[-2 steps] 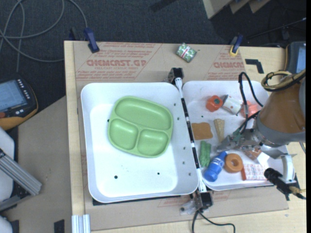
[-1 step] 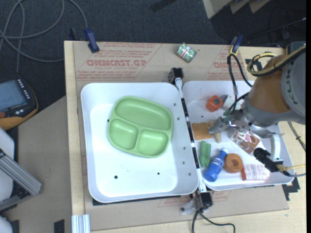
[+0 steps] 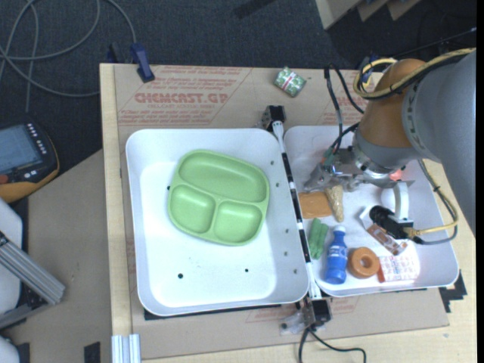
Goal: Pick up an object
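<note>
We are seeing the gripper (image 3: 335,174) hovering over the right bin (image 3: 431,274), above a tan block (image 3: 333,202), finger state impossible to tell, green tray (image 3: 218,197) lying in the left bin (image 3: 151,240).

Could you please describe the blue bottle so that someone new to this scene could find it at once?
Look in the right white bin, along its near left side. The blue bottle lies there, between a green packet and an orange ring. It is the one blue item, with a white cap.
</note>
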You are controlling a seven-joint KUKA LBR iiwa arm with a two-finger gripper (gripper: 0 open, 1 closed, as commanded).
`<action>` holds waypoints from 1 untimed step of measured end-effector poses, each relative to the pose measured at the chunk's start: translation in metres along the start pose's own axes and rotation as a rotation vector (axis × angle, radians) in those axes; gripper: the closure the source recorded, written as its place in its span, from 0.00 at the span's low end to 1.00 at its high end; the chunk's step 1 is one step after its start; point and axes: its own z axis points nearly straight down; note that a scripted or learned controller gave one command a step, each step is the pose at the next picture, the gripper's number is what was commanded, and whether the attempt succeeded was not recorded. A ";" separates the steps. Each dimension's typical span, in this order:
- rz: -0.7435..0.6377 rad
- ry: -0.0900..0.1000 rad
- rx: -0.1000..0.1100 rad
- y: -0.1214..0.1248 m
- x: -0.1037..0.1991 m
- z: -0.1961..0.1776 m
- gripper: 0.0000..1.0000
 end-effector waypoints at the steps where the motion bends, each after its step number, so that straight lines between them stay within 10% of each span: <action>1: 0.001 0.000 0.003 -0.029 -0.001 0.000 0.00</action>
